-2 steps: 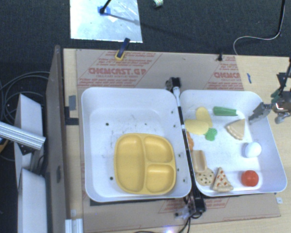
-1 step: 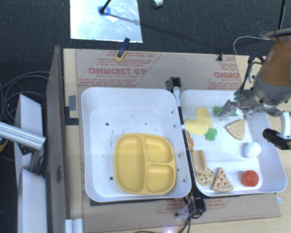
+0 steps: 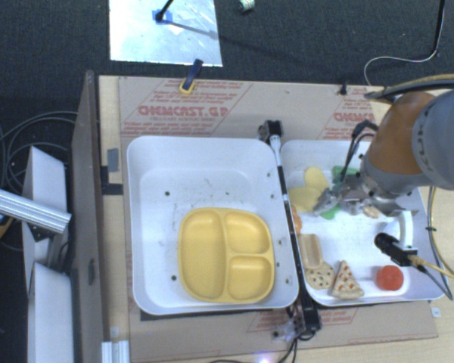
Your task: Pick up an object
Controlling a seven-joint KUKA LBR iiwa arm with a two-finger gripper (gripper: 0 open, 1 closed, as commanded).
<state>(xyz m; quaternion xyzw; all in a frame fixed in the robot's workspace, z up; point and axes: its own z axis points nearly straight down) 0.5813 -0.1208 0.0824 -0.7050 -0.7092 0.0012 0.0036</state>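
Nearest you, the pizza slice (image 3: 346, 280) and tomato (image 3: 391, 277) lie in the right bin (image 3: 363, 297). The gripper (image 3: 346, 200) hangs over a green piece (image 3: 331, 211); you cannot tell its fingers' state. Light, rigid, slippery toys: pinch the middle.

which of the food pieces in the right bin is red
The round tomato-like piece near the front right corner of the right bin. The others are yellow, green or tan, like the pizza slice beside it.
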